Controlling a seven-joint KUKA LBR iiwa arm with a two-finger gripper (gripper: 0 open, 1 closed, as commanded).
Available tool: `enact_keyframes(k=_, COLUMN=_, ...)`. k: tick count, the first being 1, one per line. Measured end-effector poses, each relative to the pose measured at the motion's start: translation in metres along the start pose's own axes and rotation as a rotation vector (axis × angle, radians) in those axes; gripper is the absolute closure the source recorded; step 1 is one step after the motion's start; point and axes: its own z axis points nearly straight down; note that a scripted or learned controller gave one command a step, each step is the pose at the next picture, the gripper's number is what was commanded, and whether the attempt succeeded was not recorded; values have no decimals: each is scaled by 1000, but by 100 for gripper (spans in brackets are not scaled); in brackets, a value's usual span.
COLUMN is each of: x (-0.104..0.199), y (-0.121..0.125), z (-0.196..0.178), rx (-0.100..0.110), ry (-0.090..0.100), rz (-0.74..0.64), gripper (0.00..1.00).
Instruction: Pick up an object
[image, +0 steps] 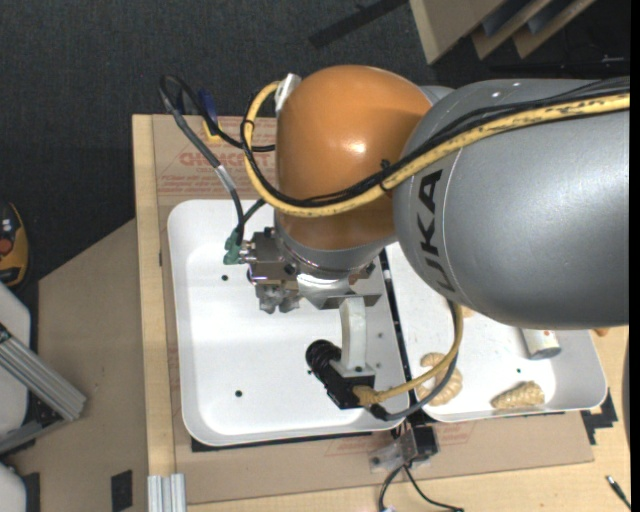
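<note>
The arm (480, 190) hangs over the left bin (210, 330), its bulk hiding the gripper — I cannot tell its state. Two beige pieces (518, 397) and a small cylinder (541, 344) lie in the right bin (580, 385).

1. A single fixed camera looks down from above the bench (150, 300) at a slant.
2. It takes in both white bins: the left bin (215, 330) nearly whole, the right bin (570, 385) mostly covered.
3. The arm (520, 200) comes in from the right and sits close under the lens (its orange band (345, 140) looms large), blocking the middle.
4. Dark floor (80, 100) shows beyond the bench's far and left edges.
</note>
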Motion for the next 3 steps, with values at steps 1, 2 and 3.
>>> enact_keyframes(k=1, x=-1, y=0, z=-231, rx=-27, ry=13, rz=-3, gripper=100)
enact_keyframes(k=2, x=-1, y=0, z=-85, rx=7, ry=-4, rz=0, gripper=100)
enact_keyframes(k=3, x=0, y=18, z=-15, rx=0, ry=0, rz=1, gripper=100)
